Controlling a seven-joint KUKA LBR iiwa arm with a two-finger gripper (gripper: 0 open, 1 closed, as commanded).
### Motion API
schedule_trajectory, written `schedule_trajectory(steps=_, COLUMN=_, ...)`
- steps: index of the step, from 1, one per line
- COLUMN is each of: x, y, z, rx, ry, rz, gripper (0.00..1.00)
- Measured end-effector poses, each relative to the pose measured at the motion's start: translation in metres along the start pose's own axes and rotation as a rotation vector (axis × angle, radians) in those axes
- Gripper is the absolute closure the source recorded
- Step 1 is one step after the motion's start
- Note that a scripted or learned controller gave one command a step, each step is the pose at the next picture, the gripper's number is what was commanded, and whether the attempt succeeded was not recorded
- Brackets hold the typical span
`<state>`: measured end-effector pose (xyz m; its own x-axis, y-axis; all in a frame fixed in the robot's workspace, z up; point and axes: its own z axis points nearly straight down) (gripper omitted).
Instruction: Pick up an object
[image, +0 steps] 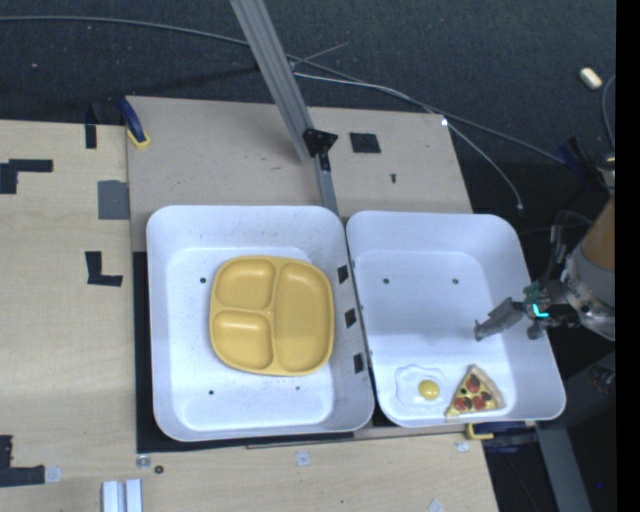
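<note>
In the right bin (430, 240), near its front edge, lie a toy fried egg (420, 386) and a toy pizza slice (474, 392), side by side. My gripper (506, 322) hangs low over the right side of this bin, behind and slightly right of the pizza slice, and apart from both toys. Nothing shows in its grasp. A yellow divided plate (272, 314) sits in the middle of the left bin (180, 300).
A grey metal pole (285, 85) slants across the bench behind the bins and ends at a black clamp (320, 141) above their shared wall. Cables run over the dark floor at the back right. The arm's body stands beyond the right bin's right rim.
</note>
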<state>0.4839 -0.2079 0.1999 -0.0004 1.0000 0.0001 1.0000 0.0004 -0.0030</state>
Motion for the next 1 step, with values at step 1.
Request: schedule_trajectory(steps=1, x=0.0, y=0.0002, z=-0.0002, rx=-0.001, ry=0.0, rz=0.0, gripper=0.0)
